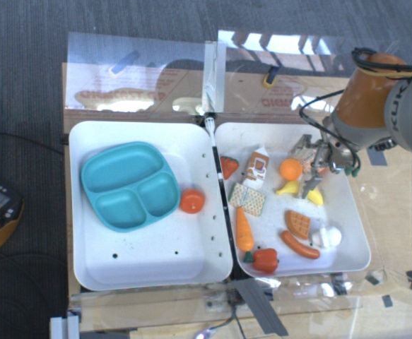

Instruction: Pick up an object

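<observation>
I take the orange [290, 169] in the right bin [354, 224] as my landmark. The gripper [313, 177] sits just right of it, low over the bin floor, with the grey arm [375, 101] and its orange band reaching in from the upper right. The fingers [309, 187] point down beside the orange; I see nothing between them, but the view here is cluttered with cable and metal, so I cannot tell how wide they stand.

A yellow piece [287, 188] lies just below the orange, perhaps a banana, and another yellow bit [316, 198] lies right of that, under the fingertips. Left of the orange stands a small carton [257, 167], with a red piece [229, 167] further left against the bin wall. Below and left of the orange lies a checked cracker [248, 199], then a carrot [244, 230] and a red pepper [265, 260] lower still. Below the orange are a waffle [298, 224], a sausage [299, 245] and a white lump [327, 237].

Well left of the orange, in the left bin [121, 260], rests a blue tray [129, 185] with a tomato [191, 201] touching its right edge.
</observation>
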Tool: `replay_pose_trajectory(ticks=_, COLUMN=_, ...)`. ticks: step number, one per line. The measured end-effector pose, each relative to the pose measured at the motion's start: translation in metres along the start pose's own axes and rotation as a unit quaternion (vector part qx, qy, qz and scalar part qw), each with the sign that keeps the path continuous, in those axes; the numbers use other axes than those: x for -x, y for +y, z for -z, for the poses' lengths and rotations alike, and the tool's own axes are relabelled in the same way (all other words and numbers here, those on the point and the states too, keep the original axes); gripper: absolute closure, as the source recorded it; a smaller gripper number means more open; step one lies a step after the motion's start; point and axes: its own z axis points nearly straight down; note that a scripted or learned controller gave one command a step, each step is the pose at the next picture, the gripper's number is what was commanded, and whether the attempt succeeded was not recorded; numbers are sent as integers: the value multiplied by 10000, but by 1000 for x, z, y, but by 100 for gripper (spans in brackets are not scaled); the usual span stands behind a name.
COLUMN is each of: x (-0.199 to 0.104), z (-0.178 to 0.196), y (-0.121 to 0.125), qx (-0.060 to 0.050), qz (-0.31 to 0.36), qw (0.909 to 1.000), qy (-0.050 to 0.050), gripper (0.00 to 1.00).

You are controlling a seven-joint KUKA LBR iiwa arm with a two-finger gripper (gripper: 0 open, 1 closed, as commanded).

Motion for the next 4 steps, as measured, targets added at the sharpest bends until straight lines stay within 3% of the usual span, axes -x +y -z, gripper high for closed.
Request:
replay_pose_trajectory(ticks=1, x=-5, z=1, y=66, qx=-6, qz=-494, qw=9988, qy=-3, gripper=0)
replay_pose_trajectory(ticks=2, x=9, z=1, y=102, qx=-55, qz=-943, qw=9955, qy=13, gripper=0)
replay_pose_trajectory(ticks=3, x=-10, z=9, y=-6, qx=-26, qz=-1862, qw=9825, qy=33, gripper=0)
replay_pose_trajectory(ticks=4, x=-24, z=1, y=4, qx=-18, qz=-2072, qw=9783, qy=-6, gripper=0)
